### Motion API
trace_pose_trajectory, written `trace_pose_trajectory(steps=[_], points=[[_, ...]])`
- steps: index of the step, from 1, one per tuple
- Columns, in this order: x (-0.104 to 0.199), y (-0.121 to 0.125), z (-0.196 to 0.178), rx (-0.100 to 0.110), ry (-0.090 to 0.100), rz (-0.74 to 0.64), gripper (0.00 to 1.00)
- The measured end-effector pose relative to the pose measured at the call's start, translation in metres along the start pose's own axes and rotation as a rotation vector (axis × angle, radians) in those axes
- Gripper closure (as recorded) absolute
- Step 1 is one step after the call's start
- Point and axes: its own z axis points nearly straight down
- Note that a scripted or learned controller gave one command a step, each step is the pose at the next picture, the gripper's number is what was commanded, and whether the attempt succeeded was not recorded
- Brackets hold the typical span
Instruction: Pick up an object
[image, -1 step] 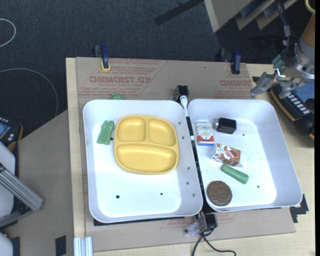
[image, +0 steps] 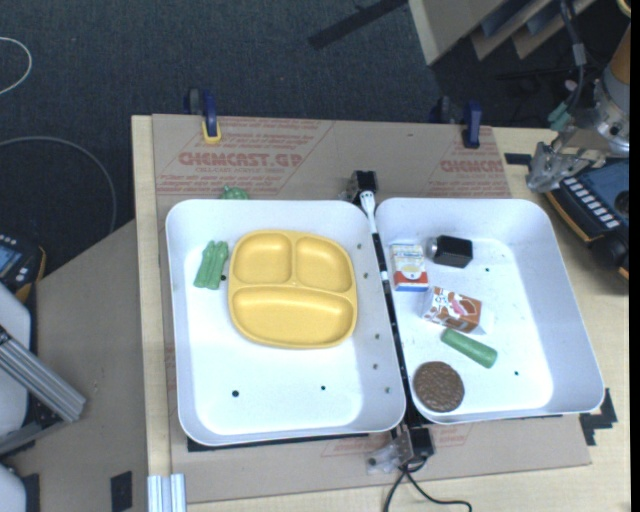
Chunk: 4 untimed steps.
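Bench (image: 300, 150) covered by a brown printed board, seen from above at a slant, with two shallow white bins side by side on it.

Nearest the viewer, in the front corner of the right bin (image: 560, 300) close to the divide between the bins, lies a flat brown disc (image: 439, 386). Just behind it and slightly to the right is a green cylinder (image: 469, 348), lying on its side at an angle. Close behind that rests a crinkled red, white and brown packet (image: 453, 308). Further back is a small white and red carton (image: 407, 267), and just beside it on the right, towards the back wall, a black block (image: 453, 250).

The left bin (image: 200, 400) is bare across its front half. Further back a yellow divided plate (image: 293, 290) sits in the middle, with three compartments. To its left, just apart from it, lies a green bundle (image: 211, 265) shaped like bean pods.

Two blue clamps (image: 209, 108) hold the board's far edge.

At the far right, beyond the back corner of the right bin, hangs the metal gripper (image: 548, 168). It is outside the bin and well apart from every object. Whether it is open or closed cannot be told, and nothing can be seen in its grasp.
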Motion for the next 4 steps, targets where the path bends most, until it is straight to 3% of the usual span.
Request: trace_pose_trajectory(steps=[1,2,3,4], points=[[0.061,-0.048,0.026,0.009,0.006,-0.003,1.0],[0.166,-0.061,0.032,0.008,0.008,-0.01,1.0],[0.266,-0.099,0.02,0.007,0.008,-0.01,1.0],[0.336,-0.111,-0.056,-0.005,0.007,-0.008,1.0]])
